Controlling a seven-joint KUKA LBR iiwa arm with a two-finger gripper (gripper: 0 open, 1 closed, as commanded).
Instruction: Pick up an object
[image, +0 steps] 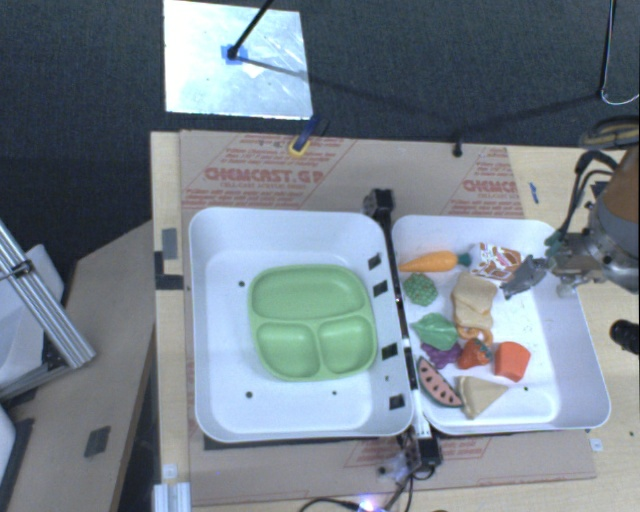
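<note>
The left bin (215, 250), well off from the gripper (538, 272), held just a green divided plate (312, 321). The right bin (570, 350) sat under the gripper and had all the toy food: a bread slice (474, 295) just beside the fingertips, a carrot (430, 263) farther out, a watermelon wedge (438, 384) down at the near end. Gripper hovered over the far right corner, fingers apart, nothing between them.

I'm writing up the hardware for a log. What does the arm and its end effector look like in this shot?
The arm is grey metal, with dark cables looping beside its wrist. Its end effector is small and dark grey, ending in thin metal fingers. It enters from the view's right, above the right bin.
</note>
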